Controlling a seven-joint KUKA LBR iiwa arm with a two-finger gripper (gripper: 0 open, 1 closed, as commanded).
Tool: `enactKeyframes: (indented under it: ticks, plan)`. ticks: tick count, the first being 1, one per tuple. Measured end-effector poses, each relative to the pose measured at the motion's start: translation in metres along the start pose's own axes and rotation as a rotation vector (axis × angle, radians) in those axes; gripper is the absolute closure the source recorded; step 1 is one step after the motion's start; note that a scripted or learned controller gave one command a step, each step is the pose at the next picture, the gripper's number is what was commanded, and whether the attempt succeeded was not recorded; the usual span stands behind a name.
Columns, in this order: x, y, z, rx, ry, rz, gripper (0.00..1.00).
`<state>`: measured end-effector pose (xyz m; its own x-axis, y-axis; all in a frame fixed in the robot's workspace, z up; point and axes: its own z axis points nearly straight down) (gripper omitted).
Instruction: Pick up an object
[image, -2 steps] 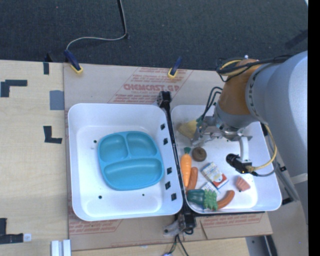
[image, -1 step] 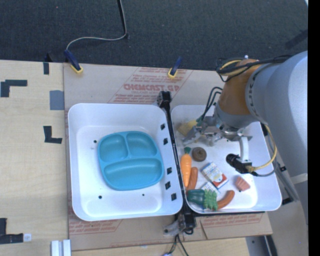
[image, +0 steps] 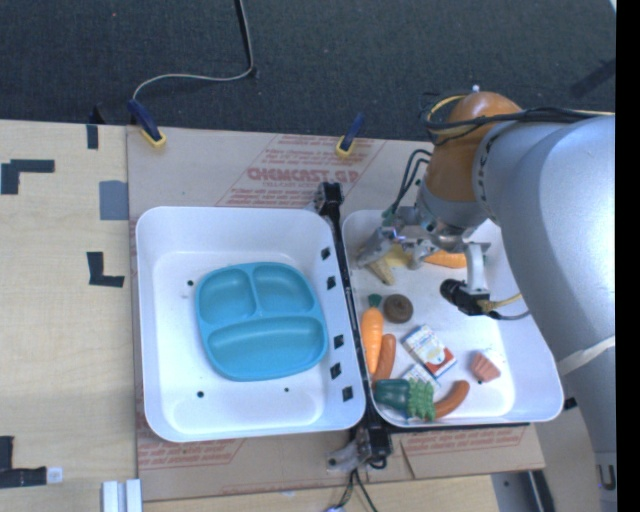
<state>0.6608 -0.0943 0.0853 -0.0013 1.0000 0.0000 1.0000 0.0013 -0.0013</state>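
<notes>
Plastic toy food litters the right white bin (image: 530, 395).
Metal tool (image: 392, 243) sits low over a pale banana (image: 383, 266) beside a smooth tapered carrot (image: 371, 338); its grip I cannot tell.

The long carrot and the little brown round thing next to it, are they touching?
Apart. The camera view shows a strip of white bin floor between the carrot and the brown round thing.
</notes>
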Motion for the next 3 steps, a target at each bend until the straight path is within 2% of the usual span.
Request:
enactKeyframes:
  ticks: [1,2,3]
  plan:
    - [0.0004,0.0057,0.0005,0.011,0.002,0.000,0.00]
    - [0.0003,0.0036,0.0003,0.005,0.001,-0.001,0.00]
    - [-0.0011,0.0061,0.0004,0.011,0.003,-0.002,0.00]
